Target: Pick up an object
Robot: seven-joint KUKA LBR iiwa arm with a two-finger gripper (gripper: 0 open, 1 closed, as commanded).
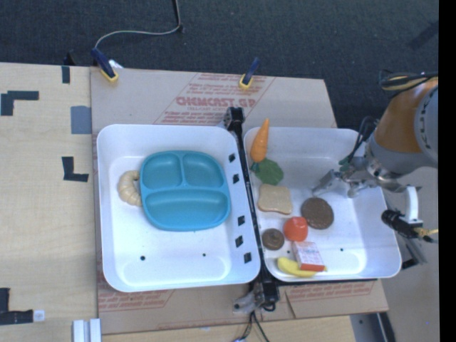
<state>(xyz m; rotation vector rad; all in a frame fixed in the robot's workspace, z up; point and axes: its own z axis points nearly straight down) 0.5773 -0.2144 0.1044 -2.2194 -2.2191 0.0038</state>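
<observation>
My gripper (338,187) hovers low over the right bin (370,251), near its right-hand side, with its two grey fingers spread and nothing between them. Just below and left of it lies a brown round patty (317,213). A red tomato (296,228) sits beside the patty, and a slice of bread (275,199) lies further left. Along the bin's left side are an orange carrot (261,140), a green leafy piece (268,171) and a small brown cookie (273,239). A banana (291,267) and a red-and-white box (308,256) lie at the front edge.
The left bin (178,269) holds a blue divided plate (185,189) and a beige pastry (128,187) at the plate's left. A black divider (242,191) runs between the bins. The arm's orange band (402,123) stands over the right bin's far right corner.
</observation>
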